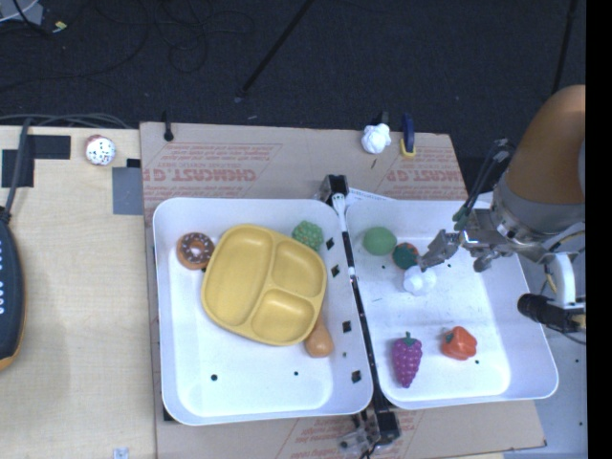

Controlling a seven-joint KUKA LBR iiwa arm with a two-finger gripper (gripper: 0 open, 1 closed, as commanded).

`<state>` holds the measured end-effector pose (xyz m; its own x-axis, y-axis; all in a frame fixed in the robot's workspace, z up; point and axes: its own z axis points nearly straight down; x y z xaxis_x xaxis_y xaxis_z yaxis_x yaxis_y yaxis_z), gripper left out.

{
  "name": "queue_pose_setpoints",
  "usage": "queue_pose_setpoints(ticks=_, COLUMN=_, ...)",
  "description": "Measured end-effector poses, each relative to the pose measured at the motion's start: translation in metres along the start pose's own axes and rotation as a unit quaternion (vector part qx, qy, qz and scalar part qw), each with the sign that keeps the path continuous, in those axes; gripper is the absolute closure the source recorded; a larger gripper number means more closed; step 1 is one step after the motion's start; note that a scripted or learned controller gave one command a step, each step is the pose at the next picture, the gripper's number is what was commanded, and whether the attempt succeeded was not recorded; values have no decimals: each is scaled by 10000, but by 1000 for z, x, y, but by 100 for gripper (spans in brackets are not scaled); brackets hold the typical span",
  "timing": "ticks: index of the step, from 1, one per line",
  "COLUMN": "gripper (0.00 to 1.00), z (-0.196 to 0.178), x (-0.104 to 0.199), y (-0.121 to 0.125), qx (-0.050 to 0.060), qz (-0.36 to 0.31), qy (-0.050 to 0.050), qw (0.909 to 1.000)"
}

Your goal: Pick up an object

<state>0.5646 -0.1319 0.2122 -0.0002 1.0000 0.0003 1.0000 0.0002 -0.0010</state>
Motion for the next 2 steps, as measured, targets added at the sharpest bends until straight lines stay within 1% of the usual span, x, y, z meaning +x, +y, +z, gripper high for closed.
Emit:
queue_pose_setpoints(ticks=1, gripper=100, z=-10, x=-1, y=0, qx=4, qz=5, qy=4, qw=10000)
queue_pose_setpoints(ticks=2, gripper=100, z=27, x=78, y=-10, qx=31, qz=-22, qy=16, qw=10000)
